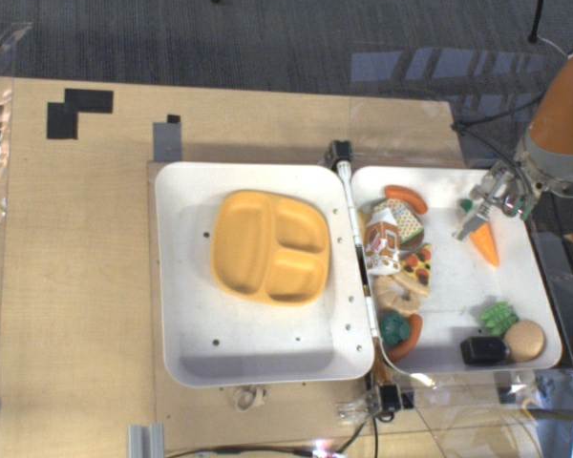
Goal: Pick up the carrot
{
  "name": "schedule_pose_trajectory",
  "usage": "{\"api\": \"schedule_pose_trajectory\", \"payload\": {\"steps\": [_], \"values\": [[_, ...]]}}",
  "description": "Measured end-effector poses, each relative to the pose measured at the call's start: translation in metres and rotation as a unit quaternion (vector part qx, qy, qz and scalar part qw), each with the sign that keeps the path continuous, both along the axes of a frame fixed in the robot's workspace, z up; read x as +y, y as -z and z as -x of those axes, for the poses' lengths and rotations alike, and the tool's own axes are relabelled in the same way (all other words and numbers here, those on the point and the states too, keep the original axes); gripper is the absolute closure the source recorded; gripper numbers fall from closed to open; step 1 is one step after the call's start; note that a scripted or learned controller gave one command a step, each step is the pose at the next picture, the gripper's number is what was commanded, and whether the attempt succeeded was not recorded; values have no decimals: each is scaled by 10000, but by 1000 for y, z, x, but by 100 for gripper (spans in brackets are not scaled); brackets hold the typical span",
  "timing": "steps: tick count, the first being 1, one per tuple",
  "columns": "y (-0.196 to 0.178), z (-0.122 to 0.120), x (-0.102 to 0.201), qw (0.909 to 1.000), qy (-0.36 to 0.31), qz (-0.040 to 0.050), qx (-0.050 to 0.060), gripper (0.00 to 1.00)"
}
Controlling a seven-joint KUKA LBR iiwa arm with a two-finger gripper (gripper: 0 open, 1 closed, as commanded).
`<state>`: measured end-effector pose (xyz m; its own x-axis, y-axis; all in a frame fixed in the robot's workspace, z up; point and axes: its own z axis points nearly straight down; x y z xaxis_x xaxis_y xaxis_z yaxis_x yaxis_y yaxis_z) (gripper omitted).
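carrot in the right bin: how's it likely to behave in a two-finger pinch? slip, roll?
The carrot looks like a smooth, tapered toy, so probably stiff and light. The taper may let it squirt out of a pinch near the tip. Its round body could roll if nudged sideways, and it lies apart from other items, near the gripper.

Grey arm (554, 160) with a rounded orange band — small hand (492, 203) of pale grey metal, green-flecked

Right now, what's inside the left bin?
The left bin holds one thing: a yellow divided tray with three compartments, sitting near the bin's middle. Whatever might lie under the tray is covered. The carrot is in the right bin.
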<state>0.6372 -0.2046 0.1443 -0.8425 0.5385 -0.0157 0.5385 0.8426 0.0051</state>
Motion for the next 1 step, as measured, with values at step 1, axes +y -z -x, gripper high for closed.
{"api": "schedule_pose_trajectory", "payload": {"steps": [1], "values": [[54,36,-1,9999,-131,-3,1,0]]}}
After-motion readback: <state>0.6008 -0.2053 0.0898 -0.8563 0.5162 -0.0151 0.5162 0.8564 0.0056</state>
